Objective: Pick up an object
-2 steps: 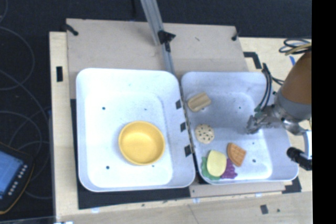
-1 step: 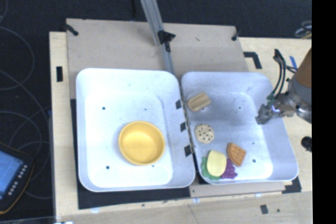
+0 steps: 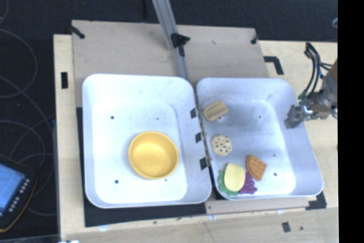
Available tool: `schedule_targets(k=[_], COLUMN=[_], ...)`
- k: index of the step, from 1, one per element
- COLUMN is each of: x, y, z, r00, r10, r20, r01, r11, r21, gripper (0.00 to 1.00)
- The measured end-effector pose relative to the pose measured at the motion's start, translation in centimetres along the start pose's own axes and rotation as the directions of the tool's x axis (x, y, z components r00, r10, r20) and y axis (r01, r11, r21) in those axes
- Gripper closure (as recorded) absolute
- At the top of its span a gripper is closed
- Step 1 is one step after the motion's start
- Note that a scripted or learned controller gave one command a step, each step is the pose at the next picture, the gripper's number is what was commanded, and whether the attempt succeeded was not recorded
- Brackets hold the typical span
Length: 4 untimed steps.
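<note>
The right bin (image 3: 267,91) holds a tan bread-like block (image 3: 215,110) near its left wall, a round speckled cookie (image 3: 221,145) below that, an orange wedge (image 3: 256,167), and a yellow-green piece on purple and green leaves (image 3: 234,178) at the front. A yellow bowl (image 3: 152,154) sits in the left bin (image 3: 114,94). My gripper (image 3: 297,115) hangs at the right bin's right rim, well apart from all the objects, with nothing visibly held.
A slanted metal pole (image 3: 162,5) crosses from the top to the gap between the bins. Cables (image 3: 311,74) hang beside the wrist at the right. A tablet (image 3: 11,190) lies at the lower left off the bench.
</note>
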State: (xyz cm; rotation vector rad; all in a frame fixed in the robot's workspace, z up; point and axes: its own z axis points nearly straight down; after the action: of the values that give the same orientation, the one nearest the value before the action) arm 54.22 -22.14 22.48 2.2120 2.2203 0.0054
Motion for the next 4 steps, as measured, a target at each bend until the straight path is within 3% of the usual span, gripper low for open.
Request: schedule_targets(k=[1, 4], x=[-0.2, 17.0], y=[0.2, 0.7], z=[-5.5, -5.8], r00=[1.000, 1.000], r10=[0.000, -0.004], r20=[0.001, -0.004], r01=[0.000, 0.004], r11=[1.000, 1.000], r21=[-0.001, 0.006], gripper=[1.00, 1.00])
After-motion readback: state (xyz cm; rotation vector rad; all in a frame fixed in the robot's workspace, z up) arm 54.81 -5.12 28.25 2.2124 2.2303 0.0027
